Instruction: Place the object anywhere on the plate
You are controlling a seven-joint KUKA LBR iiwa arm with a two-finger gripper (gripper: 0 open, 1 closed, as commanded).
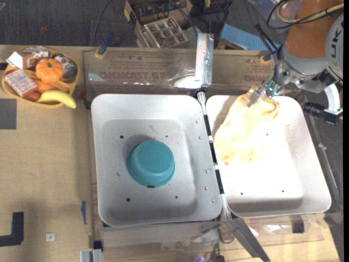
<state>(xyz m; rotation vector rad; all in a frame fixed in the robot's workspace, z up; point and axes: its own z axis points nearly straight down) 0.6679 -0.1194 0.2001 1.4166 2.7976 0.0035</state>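
Cloth (242,135) (pale yellow, limp), draped, right bin (305,195)

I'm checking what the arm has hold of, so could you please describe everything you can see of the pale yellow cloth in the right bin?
The pale yellow cloth looks like thin, soft fabric, creased and faintly mottled. It lies spread across the upper left part of the right bin, its left edge near the wall that borders the left bin. Its top right corner is drawn up into a bunched peak at the gripper, which appears to pinch it there. The rest rests on the bin floor.
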